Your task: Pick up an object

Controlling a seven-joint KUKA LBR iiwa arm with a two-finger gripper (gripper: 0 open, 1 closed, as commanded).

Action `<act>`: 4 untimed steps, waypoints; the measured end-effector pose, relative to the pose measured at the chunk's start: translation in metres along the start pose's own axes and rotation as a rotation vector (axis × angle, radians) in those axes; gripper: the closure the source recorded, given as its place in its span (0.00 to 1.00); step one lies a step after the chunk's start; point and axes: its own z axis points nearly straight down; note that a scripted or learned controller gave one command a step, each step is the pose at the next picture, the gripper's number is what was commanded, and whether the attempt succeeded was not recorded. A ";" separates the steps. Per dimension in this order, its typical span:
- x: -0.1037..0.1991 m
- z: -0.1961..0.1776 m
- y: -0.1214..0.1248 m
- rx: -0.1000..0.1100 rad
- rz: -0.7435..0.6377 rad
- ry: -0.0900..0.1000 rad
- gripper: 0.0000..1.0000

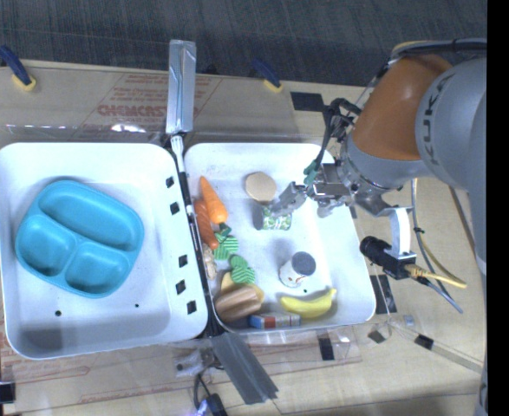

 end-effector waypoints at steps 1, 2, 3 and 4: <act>-0.007 0.129 0.035 -0.003 -0.009 -0.001 0.00; -0.007 0.118 0.035 -0.004 -0.012 -0.002 1.00; 0.014 0.128 0.081 -0.004 -0.235 -0.002 1.00; 0.013 0.022 0.052 -0.013 -0.330 -0.006 1.00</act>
